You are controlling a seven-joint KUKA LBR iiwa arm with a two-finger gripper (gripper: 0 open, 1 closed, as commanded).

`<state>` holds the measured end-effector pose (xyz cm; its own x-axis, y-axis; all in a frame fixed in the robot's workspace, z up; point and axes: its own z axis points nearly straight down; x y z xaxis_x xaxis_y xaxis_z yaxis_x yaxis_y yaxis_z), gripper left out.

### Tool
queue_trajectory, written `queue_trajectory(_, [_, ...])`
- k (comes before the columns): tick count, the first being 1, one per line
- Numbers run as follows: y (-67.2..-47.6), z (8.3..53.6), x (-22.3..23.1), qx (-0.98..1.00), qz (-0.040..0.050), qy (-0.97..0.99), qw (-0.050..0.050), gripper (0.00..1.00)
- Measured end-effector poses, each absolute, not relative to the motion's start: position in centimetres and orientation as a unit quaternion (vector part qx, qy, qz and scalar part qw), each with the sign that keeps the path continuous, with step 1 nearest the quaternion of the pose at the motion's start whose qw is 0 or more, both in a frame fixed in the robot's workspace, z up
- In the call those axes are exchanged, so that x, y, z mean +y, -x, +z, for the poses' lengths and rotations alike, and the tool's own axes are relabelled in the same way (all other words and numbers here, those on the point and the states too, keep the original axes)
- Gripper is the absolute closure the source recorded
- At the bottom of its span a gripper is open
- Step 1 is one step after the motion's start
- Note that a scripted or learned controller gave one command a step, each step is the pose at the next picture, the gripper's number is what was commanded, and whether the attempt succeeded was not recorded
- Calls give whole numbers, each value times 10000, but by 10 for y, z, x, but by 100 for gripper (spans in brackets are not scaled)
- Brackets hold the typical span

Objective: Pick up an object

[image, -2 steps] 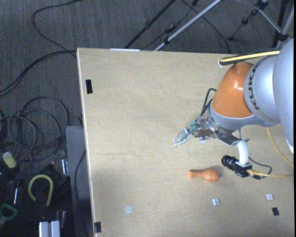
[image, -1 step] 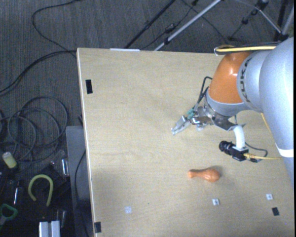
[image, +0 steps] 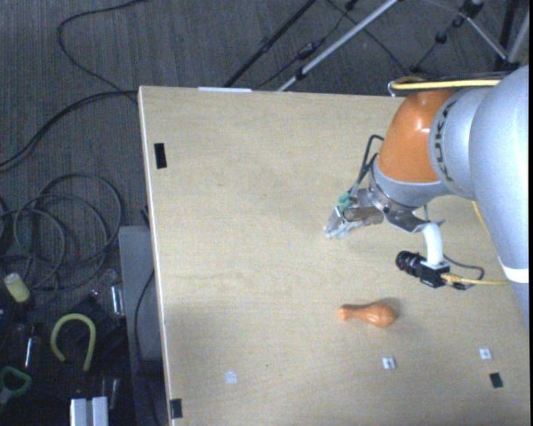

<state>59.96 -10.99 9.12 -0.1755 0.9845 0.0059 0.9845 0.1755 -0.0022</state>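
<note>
Tool above bench, orange object nearby

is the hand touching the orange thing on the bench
No, the hand sits above and left of the orange pear-shaped object, with bare bench surface between them.

My grey arm with its orange band reaches in from the right, wrist bent leftward, the small metal gripper angled down and left
</note>
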Motion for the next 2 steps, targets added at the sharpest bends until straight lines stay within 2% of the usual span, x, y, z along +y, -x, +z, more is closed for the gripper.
queue_trajectory(1, [-600, 91, -110, -7667, -10, 6420, 31, 0])
queue_trajectory(2, [-599, 99, -109, -7666, -16, 6421, 46, 100])
